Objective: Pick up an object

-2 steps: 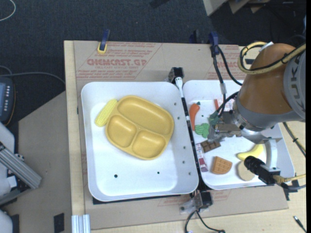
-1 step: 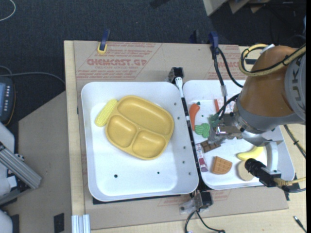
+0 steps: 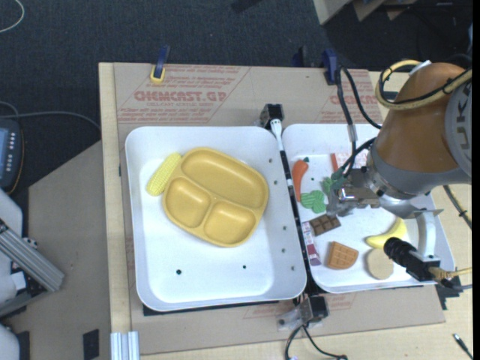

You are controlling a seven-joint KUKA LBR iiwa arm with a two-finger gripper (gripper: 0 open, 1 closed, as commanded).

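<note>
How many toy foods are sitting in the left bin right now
1. A yellow corn cob lies in the left bin, touching the upper-left edge of the yellow divided plate. Nothing else edible shows there, though the plate could hide something small.

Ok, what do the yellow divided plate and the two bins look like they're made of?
The yellow divided plate looks like moulded plastic: one even colour, rounded compartments and a soft satin sheen. The left bin and right bin look like thin formed white plastic, smooth and semi-glossy with rolled rims, though the view cannot rule out coated metal.
</note>
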